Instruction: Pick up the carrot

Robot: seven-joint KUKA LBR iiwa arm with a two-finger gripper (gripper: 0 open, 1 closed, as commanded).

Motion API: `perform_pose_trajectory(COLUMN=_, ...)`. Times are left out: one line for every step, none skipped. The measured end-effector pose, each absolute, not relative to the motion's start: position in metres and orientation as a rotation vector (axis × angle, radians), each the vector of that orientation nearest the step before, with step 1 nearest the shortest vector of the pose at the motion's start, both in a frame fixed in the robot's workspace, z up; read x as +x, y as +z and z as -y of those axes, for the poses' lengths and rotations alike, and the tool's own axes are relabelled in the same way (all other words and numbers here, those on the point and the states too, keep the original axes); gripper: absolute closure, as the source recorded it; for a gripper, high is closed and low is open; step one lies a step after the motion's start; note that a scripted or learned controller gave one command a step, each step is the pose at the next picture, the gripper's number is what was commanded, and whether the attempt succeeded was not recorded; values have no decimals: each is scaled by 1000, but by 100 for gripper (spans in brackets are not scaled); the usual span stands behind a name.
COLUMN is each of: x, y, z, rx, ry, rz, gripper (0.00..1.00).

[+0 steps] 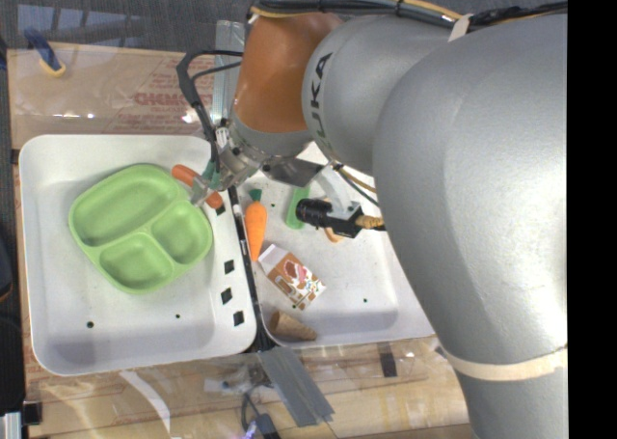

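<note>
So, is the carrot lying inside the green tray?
No, the carrot lies in the right bin, outside the green tray.

The big grey arm (463, 138) covers most of the right white bin (381, 316). The orange carrot (255, 228) lies tight beside the wall between the bins. A small snack packet (294, 278) sits near its tip. The green plastic tray (140, 225) fills the middle of the left white bin (58, 331); its front floor is bare.

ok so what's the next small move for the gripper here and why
Probably shift the gripper a little toward the right bin and nearer the camera. It sits over the divider beside the green tray, while the carrot lies just inside the right bin, apart from it and not between the fingers. That would centre it above the carrot before descending.
</note>
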State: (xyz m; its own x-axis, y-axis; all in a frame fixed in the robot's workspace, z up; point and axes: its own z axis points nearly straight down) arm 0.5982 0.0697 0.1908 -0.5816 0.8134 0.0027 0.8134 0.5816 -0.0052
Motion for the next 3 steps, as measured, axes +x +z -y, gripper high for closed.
perform_pose_trajectory(x=577, y=112, z=-159, rx=-1310, ry=-26, rz=2875, gripper=100)
perform_pose_trajectory(x=603, y=249, z=-150, rx=-1501, ry=-10, rz=2769, gripper=100)
perform_pose_trajectory(x=614, y=220, z=-147, rx=-977, ry=3, rz=2984, gripper=100)
